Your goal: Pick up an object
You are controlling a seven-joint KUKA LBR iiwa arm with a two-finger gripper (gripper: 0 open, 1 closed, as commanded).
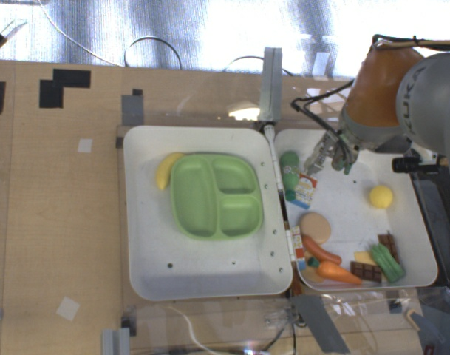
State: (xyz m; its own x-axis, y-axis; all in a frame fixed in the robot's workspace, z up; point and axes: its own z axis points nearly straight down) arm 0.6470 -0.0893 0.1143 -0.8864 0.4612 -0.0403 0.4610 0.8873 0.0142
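A: How far along is the pick?

B: Judging by this, nothing is being carried yet. The arm (402, 95) is reaching in from the right and leaning over the right bin (358, 202), wrist angled down and leftward.

A: And the fingers?

B: The gripper (329, 157) is hanging above the bin's upper left, near the green bottle (289, 165) and the carton (304, 189). Its fingers are looking slightly parted, with nothing between them.

A: What's left?

B: Everything: descending, closing, lifting. The lemon (381, 196), cookie (315, 226) and carrots (329, 263) are all lying in the bin.
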